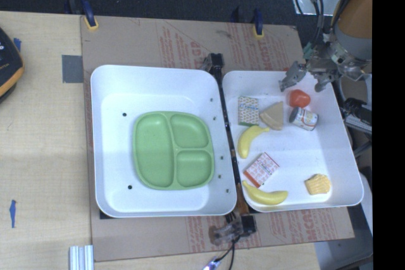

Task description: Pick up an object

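Gripper (308,74) – hovering at right bin's (335,155) far edge, open or closed impossible to tell | red tomato (300,98) just beneath, near side – probably light, smooth, slippery; best pinched across its middle

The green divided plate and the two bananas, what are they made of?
The green divided plate looks like matte moulded plastic: one even colour, soft rounded compartments. The bananas seem plastic toys, uniformly yellow and smooth, though real fruit can't be ruled out.
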Available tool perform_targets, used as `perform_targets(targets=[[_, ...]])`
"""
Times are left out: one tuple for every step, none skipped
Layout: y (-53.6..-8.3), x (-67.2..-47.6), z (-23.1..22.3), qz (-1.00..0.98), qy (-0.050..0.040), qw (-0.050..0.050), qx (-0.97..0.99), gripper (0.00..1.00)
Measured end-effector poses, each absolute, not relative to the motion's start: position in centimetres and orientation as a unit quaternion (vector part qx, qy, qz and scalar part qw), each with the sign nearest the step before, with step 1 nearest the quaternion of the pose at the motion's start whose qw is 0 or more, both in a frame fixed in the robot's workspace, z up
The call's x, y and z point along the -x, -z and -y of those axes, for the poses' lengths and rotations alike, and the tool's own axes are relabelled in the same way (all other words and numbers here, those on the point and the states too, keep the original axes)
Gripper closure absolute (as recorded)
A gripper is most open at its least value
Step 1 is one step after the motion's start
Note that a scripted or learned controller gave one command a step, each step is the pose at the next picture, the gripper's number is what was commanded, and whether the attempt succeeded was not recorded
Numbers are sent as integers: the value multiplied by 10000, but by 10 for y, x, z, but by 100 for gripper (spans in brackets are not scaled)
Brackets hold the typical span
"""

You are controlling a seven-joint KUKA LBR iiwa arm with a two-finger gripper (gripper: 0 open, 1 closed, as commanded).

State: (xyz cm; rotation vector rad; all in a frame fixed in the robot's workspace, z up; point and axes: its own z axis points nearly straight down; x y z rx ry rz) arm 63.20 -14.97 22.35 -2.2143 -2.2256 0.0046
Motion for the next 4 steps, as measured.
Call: perform_targets(targets=[[-116, -658, 187, 7086, 16, -88, 7056, 0], [-115, -659, 191, 7088, 23, -97, 7053, 0], [-103, -652, 193, 7088, -8, -2, 7054, 0], [-92, -610, 212, 7089, -20, 11, 7053, 0]])
